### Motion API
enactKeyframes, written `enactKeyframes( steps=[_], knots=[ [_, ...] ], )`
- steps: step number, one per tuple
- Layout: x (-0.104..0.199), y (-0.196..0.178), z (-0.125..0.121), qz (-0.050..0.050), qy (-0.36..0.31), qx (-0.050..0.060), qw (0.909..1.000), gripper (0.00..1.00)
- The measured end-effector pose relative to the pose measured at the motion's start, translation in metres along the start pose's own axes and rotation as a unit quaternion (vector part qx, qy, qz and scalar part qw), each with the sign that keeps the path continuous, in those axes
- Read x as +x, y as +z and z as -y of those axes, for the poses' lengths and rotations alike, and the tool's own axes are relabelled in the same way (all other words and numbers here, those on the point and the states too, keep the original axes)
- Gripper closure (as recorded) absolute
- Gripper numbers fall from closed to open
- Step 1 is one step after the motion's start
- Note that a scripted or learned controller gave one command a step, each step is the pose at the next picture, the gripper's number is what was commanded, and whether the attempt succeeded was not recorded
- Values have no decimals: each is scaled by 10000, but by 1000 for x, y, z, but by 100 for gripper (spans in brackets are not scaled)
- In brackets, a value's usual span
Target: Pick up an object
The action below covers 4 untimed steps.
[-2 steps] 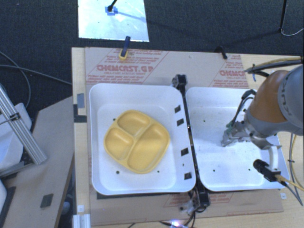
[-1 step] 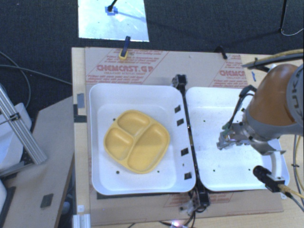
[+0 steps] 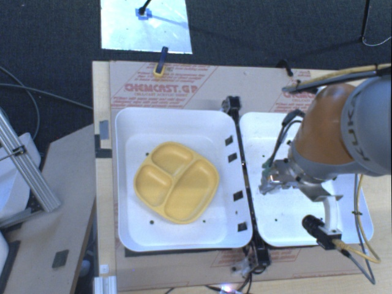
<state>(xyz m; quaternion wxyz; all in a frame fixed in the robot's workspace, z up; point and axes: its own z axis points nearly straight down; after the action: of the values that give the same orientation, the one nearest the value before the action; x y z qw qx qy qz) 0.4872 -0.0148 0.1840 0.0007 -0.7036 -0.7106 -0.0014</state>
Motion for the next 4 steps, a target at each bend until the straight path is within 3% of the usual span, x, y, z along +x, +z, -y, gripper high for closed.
enactKeyframes(
  steps=[1,2,3,4],
  knots=[
    [-3,-11,-1,10,11,-14,10000,100],
    [13,-220,-5,6,11,-101,9999,100],
    [44,-221,-1,10,12,-15,10000,100],
    [48,-195,0,13,26,-3,10000,100]
  ],
)
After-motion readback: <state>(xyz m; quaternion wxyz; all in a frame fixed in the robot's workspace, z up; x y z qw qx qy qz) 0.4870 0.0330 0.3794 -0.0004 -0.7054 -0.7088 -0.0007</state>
